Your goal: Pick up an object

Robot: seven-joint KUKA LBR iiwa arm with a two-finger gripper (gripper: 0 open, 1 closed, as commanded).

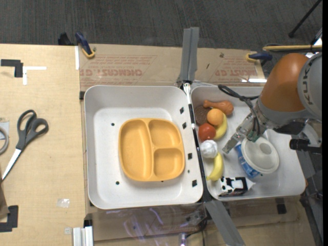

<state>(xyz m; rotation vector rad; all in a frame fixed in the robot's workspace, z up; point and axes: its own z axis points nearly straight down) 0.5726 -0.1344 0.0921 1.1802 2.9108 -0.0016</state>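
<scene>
Setting: robotics lab or test cell.
Table (41, 188): bare plywood, black tape marks at left of frame.
Bins: two white bins (97, 137) clamped side by side.
Floor (128, 9): grey carpet, top of frame.
Tools: scissors (23, 132), left.

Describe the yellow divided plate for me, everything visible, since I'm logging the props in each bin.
The yellow divided plate is a rounded-square tray of what looks like smooth, matte plastic, moulded into three compartments: one long section on its left side, two smaller ones on the right. It lies flat, right side up, near the middle of the left white bin, resting on the bin's floor. Nothing sits in it, and nothing else touches it.
</scene>
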